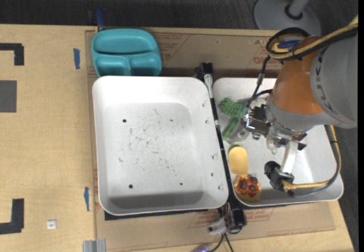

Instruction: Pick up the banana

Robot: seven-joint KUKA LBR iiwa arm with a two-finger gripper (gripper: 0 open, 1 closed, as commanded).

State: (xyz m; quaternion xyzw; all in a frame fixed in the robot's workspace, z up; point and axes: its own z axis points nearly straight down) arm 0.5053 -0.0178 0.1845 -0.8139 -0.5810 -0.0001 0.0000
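Pincer sits low in the right shallow white plastic bin, beneath the wrist; I cannot tell whether it is open or closed. What I judge to be the pale yellow rounded banana lies just beside it on the bin floor, apparently ungrasped. Grasp and lift both remain outstanding.

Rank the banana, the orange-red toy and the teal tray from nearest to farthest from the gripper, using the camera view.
1. Banana: in the view's right bin, beside the gripper.
2. Orange-red toy: same bin, at its near edge.
3. Teal tray: outside the bins, beyond the left bin.
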